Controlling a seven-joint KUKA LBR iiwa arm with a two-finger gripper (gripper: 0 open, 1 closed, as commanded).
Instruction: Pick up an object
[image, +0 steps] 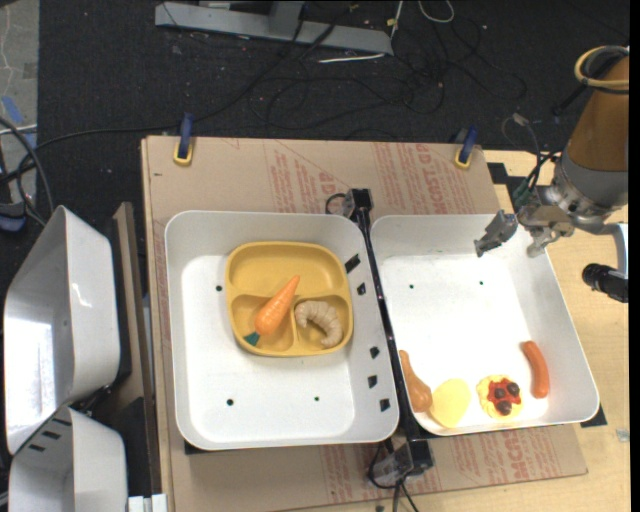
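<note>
Hovering over the right bin's far corner, the end effector has its fingers spread, holding nothing. Sausage, lemon and tart lie along the near edge. The left bin holds a yellow plate with a carrot.

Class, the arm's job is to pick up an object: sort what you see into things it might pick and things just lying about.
Might pick:
carrot
shrimp
sausage
yellow disc
small pizza

Lying about:
floor cables
orange clamps
</note>
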